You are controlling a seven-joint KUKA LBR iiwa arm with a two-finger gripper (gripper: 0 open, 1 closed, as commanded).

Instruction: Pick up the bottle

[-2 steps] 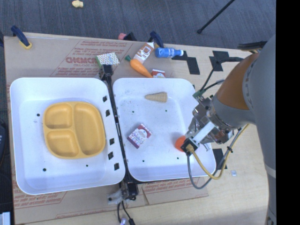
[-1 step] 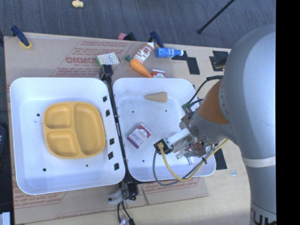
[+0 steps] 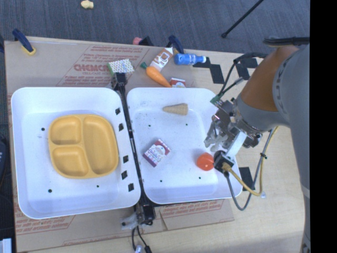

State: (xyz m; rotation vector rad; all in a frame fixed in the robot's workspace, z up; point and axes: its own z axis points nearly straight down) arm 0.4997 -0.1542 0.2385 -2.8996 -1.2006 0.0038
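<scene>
Two bottles lie on the cardboard behind the right bin. One is white with an orange label; the other is a small blue one just to its right. My gripper hangs low over the right bin's right side, far from both bottles. Right beside its tip, an orange-red round object rests on the bin floor. I see nothing held in the gripper.
The right bin also holds a tan cone and a small red-and-white carton. A yellow divided plate sits in the left bin. A carrot, a small red box and a green-white box lie near the bottles.
</scene>
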